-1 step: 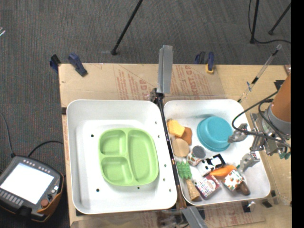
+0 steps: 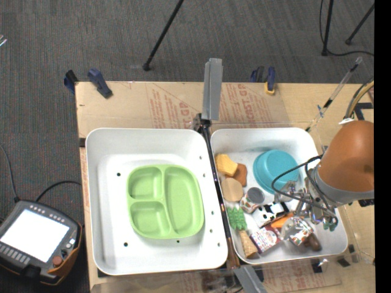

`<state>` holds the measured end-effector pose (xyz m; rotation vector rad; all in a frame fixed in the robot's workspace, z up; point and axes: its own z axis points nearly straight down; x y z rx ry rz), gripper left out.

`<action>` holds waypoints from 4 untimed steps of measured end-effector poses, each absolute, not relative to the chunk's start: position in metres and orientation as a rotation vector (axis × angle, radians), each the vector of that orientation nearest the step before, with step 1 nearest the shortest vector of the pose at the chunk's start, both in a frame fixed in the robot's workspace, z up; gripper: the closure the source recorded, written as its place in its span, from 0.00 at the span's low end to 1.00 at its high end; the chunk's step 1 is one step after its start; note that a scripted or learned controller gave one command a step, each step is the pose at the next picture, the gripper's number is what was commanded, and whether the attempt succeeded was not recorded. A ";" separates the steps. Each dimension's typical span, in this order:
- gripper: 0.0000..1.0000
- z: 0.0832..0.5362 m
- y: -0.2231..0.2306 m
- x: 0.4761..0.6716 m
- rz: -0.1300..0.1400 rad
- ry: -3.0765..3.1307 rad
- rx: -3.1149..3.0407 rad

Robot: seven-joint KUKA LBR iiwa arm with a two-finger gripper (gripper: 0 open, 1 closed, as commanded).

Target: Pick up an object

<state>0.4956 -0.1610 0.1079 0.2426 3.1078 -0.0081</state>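
Observation:
The right bin point(image 2: 305, 136) holds a jumble of small objects. Among them are a blue bowl point(image 2: 275, 168), a yellow-orange block point(image 2: 226, 164), a tan round piece point(image 2: 232, 189), a green toy point(image 2: 237, 218), a black-and-white cow figure point(image 2: 267, 212), a snack packet point(image 2: 264, 239) and a crinkled silver wrapper point(image 2: 298, 232). My gripper point(image 2: 307, 211) hangs low over the bin's right front, just above the silver wrapper and beside the cow figure. The orange wrist band point(image 2: 349, 157) and cables hide its tips. I see nothing clearly held.
The left bin point(image 2: 101, 163) holds a green divided plate point(image 2: 165, 201). A grey post point(image 2: 212, 90) stands at the back between the bins. Clamps sit along the bench's far edge, and a teach pendant point(image 2: 36, 240) lies off the bench at the left.

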 end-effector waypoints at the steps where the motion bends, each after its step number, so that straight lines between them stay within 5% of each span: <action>1: 0.00 0.093 -0.085 0.530 0.003 3.108 0.342; 2: 0.00 0.094 -0.094 0.483 0.000 3.098 0.362; 3: 0.00 0.093 -0.088 0.546 0.001 3.094 0.496; 4: 0.00 0.088 -0.090 0.633 0.001 3.099 0.496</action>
